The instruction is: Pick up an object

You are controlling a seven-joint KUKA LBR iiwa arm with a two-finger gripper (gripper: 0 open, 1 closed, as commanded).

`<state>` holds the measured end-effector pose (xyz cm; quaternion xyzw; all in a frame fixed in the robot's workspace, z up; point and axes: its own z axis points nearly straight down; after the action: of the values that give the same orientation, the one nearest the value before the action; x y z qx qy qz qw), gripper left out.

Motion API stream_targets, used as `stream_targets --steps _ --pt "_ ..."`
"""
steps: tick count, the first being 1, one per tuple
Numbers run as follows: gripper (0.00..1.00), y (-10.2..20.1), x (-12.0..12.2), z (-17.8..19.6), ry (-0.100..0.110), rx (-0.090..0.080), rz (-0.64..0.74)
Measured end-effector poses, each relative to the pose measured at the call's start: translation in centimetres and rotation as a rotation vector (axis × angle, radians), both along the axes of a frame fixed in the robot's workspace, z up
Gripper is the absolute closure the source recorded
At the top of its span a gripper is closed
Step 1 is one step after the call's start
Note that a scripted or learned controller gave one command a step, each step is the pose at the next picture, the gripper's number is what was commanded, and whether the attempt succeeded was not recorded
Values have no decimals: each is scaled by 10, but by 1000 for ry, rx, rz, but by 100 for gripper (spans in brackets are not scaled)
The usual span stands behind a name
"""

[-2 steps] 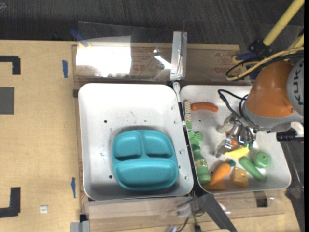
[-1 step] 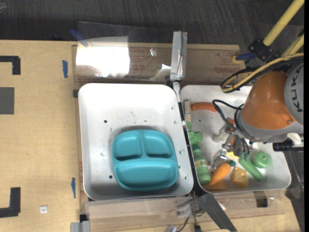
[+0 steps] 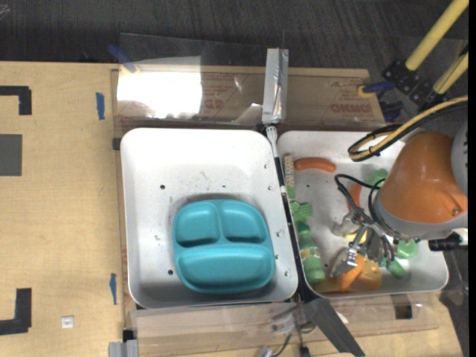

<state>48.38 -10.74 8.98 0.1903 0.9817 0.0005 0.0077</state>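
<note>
My gripper point(image 3: 355, 259) reaches down into the right bin point(image 3: 327, 192), near its front edge. Its tips sit right over a small orange piece point(image 3: 358, 275) among several green pieces point(image 3: 301, 216). The wrist and cables hide most of the tips. An orange sausage-shaped toy point(image 3: 315, 165) lies at the bin's back left. More green pieces point(image 3: 403, 248) lie under the arm on the right. The orange band point(image 3: 422, 184) of the arm covers the bin's right half.
The left bin point(image 3: 149, 169) holds a teal divided tray point(image 3: 222, 245) toward its front. A clear plastic sheet and a metal divider point(image 3: 274, 88) stand behind the bins. Yellow-handled tools point(image 3: 439, 28) lie at the top right.
</note>
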Motion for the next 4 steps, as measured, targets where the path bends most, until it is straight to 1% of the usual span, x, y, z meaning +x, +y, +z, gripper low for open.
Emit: stream_targets --steps 1,2,3,4 --pt "0 0 1 0 -1 -4 64" --pt "0 7 1 0 -1 -4 69" --pt "100 7 4 12 -11 -5 70" --pt "100 19 -1 178 0 0 -3"
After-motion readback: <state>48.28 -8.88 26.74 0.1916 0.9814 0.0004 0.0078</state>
